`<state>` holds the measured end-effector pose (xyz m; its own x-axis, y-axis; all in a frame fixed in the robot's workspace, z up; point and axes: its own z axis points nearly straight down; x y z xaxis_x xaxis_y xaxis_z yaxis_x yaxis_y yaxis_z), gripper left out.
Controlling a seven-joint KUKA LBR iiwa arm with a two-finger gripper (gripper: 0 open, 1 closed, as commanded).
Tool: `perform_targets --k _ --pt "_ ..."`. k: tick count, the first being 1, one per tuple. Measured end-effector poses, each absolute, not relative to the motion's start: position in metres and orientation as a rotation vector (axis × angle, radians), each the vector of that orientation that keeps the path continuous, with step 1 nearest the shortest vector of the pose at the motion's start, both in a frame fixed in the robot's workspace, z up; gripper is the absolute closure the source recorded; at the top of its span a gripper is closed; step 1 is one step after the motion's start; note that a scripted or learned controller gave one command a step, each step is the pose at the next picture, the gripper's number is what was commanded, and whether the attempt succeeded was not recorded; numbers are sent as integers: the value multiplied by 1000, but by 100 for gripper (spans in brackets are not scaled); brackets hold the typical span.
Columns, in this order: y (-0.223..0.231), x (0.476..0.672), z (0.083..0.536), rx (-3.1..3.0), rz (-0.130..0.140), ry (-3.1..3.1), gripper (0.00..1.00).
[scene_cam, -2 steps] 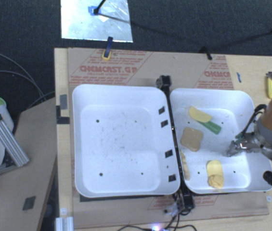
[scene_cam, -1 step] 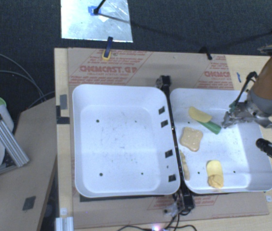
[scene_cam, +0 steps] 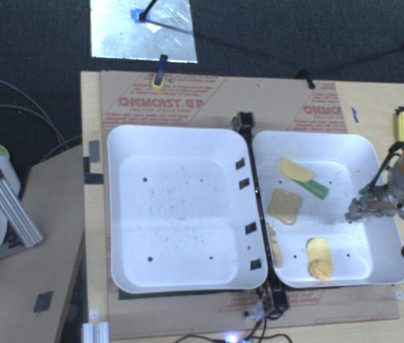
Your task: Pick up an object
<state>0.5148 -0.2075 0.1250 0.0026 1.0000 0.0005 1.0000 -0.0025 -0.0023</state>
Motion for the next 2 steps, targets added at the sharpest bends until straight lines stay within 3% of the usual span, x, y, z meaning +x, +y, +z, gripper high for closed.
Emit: perform_targets --k 1,2 --pt "-205 618 84 -2217 -7 -2236 100" --pt "-208 513 84 -2221 5 -2214 100"
